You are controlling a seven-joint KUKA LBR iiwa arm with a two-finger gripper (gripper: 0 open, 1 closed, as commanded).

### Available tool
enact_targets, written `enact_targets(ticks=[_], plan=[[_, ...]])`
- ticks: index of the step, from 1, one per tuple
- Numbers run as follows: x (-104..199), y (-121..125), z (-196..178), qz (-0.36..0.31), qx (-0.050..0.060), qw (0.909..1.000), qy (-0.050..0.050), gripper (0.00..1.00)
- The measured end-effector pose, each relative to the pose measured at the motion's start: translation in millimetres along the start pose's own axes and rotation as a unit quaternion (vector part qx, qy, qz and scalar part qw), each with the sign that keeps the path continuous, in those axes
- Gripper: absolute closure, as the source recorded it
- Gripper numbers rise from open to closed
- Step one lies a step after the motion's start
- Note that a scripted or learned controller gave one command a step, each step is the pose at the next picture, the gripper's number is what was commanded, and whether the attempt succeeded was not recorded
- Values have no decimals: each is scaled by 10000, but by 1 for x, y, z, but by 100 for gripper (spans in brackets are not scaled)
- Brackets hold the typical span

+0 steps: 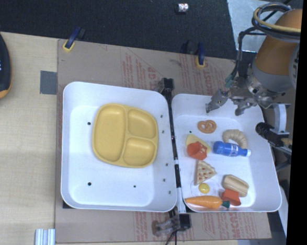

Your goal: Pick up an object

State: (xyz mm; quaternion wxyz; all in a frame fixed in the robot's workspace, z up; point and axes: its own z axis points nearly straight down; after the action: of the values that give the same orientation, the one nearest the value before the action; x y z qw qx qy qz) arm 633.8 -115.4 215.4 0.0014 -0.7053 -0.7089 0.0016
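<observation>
Camera view: the gripper (229, 106) hangs over the right bin's (267, 177) far edge, metal fingers spread apart, holding nothing. Below lie a knotted pretzel (206, 127), curved croissant (235, 136) and glossy blue bottle (230, 149).

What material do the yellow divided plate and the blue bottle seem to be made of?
Yellow divided plate: probably moulded plastic, matte with a soft sheen, one even colour, rounded compartment edges. Blue bottle: likely glossy plastic, judging by a bright highlight on its side; its white cap looks alike.
</observation>
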Motion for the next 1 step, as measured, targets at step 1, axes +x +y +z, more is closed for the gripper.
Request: enact_targets(ticks=[1], plan=[[16,-28,129,-1,60,10000,11,0]])
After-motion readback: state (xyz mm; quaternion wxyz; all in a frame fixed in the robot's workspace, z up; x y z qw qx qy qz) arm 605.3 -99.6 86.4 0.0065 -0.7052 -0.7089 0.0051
